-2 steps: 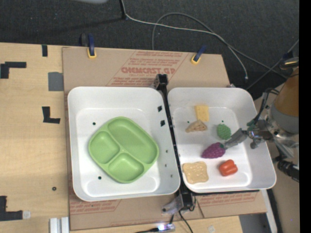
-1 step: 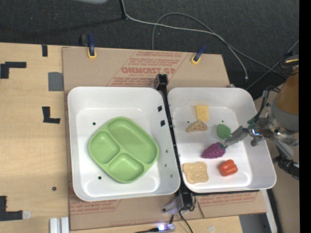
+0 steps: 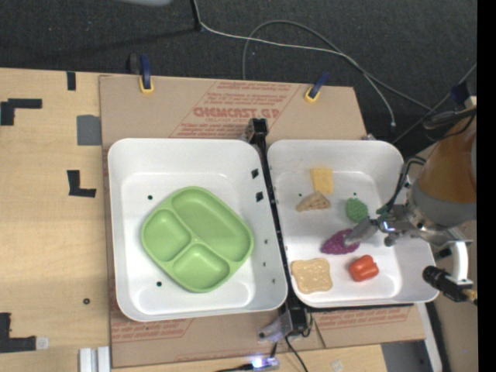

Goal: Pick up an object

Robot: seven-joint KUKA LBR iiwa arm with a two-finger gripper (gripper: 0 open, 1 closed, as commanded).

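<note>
The right bin (image 3: 387, 160) holds several toy foods: a yellow cheese block (image 3: 322, 180), a tan wedge (image 3: 313, 202), a green piece (image 3: 356, 208), a purple piece (image 3: 336, 244), a slice of toast (image 3: 311, 275) and a red pepper (image 3: 363, 268). My gripper (image 3: 366, 232) reaches in low from the right. It sits just right of the purple piece, below the green piece and above the red pepper. Its tip lies at the purple piece's right edge. No food is lifted off the bin floor.
The left bin (image 3: 124, 169) carries a green divided plate (image 3: 197, 238). A black divider (image 3: 267, 200) separates the bins. The grey arm with its orange band (image 3: 449, 178) overhangs the right bin's right rim. Cables (image 3: 325, 37) run behind the bins.
</note>
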